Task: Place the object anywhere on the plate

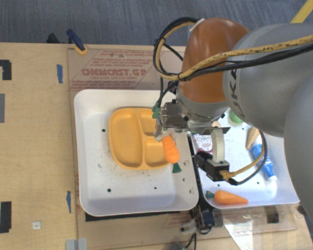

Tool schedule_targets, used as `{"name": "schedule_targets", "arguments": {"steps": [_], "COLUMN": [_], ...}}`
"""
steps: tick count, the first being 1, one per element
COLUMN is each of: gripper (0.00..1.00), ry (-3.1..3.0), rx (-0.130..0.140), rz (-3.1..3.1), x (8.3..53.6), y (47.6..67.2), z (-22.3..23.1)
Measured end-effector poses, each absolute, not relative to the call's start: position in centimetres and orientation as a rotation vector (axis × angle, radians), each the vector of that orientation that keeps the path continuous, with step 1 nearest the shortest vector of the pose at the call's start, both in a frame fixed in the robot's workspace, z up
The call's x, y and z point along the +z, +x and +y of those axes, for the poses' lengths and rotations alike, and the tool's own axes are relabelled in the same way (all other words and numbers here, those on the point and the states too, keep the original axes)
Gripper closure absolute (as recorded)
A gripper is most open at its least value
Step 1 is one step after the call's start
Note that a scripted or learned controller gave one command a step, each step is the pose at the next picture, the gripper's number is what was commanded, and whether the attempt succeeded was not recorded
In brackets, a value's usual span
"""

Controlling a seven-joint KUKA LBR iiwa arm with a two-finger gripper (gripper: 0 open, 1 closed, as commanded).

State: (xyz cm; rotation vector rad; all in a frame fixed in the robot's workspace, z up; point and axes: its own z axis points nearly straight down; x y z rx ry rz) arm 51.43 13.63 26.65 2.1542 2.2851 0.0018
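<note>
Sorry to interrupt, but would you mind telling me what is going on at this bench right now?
The robot arm reaches over the left bin, its gripper low at the right edge of a yellow divided plate. An orange toy carrot sits just below the gripper, overlapping the plate's rim; whether it is gripped is unclear. A second carrot lies in the right bin.

Carrot (pixel 170 150) on plate (pixel 126 139) rim
</note>
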Motion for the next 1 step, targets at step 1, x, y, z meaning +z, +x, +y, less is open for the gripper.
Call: {"name": "schedule_targets", "arguments": {"steps": [1], "gripper": [1.00], "ry": [1.981], "rx": [0.002], "rz": [2.435], "x": [27.01], "y": [56.19], "z": [16.32]}}
